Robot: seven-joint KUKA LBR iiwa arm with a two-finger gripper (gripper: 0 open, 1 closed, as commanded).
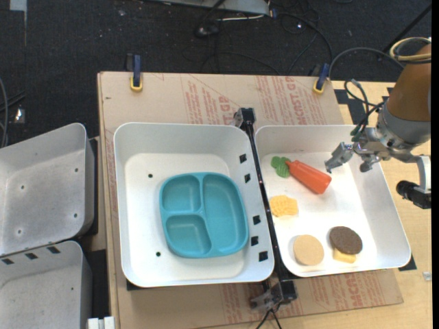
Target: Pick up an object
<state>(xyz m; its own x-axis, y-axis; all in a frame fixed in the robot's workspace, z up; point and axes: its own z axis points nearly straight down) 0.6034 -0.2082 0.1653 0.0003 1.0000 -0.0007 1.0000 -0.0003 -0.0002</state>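
Observation:
In the right bin (pixel 384 204) lie several toy foods. An orange carrot with a green top (pixel 305 174) rests near the bin's far left. A yellow piece (pixel 284 206) lies below it. At the front sit a tan round cookie (pixel 308 250) and a dark brown round one on a yellow piece (pixel 345 241). My gripper (pixel 355 156) hangs over the bin's far right part, to the right of the carrot, with its two fingers spread apart and nothing between them.
The left bin (pixel 137 149) holds a teal tray with three compartments (pixel 203 214). A black divider (pixel 257 184) runs between the bins. Two white bin lids (pixel 41 184) lie off the bench at left. Cables hang by the arm at right.

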